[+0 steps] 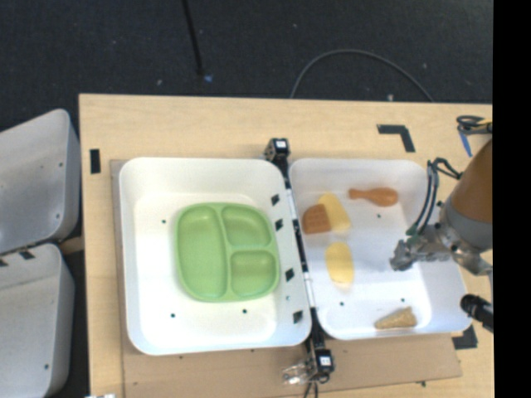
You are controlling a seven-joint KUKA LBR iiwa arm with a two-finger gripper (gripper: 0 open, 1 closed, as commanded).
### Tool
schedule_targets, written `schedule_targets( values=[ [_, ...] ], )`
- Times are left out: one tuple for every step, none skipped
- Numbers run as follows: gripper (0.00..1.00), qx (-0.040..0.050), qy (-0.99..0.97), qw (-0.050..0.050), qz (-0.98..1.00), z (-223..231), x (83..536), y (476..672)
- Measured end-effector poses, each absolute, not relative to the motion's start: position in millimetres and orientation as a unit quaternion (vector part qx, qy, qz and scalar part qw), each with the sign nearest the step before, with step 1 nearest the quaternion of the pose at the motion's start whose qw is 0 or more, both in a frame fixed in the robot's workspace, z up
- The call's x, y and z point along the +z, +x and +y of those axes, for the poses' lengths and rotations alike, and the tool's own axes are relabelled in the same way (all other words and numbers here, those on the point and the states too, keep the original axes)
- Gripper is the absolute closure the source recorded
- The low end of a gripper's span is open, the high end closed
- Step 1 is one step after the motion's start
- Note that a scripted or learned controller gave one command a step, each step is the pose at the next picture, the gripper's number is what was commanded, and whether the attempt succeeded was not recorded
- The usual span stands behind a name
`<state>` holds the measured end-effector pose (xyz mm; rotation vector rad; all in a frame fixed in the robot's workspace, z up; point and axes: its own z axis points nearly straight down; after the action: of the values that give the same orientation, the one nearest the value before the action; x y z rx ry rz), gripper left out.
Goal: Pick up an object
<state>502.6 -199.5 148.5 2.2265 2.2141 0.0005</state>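
Note:
The right white bin holds several food pieces: an orange drumstick shape at the back, a brown and yellow wedge on the left, a pale yellow oval piece in the middle, and a tan wedge near the front edge. My gripper hangs low over the right side of this bin, right of the yellow oval piece and apart from it. The arm's orange band shows at the right edge above it.
The left white bin carries a green divided plate. Black clips sit along the seam between the bins. Cables trail beside the wrist. A wooden bench surrounds both bins.

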Motion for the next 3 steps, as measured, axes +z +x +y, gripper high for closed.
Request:
schedule_targets(
  values=[
    [1.00, 0.0006, 0.706, 0.002, 0.708, -201, 209, 510.9],
    [1.00, -0.0002, 0.706, 0.000, 0.709, -203, 225, 512.4],
    [1.00, 0.0002, 0.704, -0.001, 0.710, -145, 235, 511.8]
  ],
)
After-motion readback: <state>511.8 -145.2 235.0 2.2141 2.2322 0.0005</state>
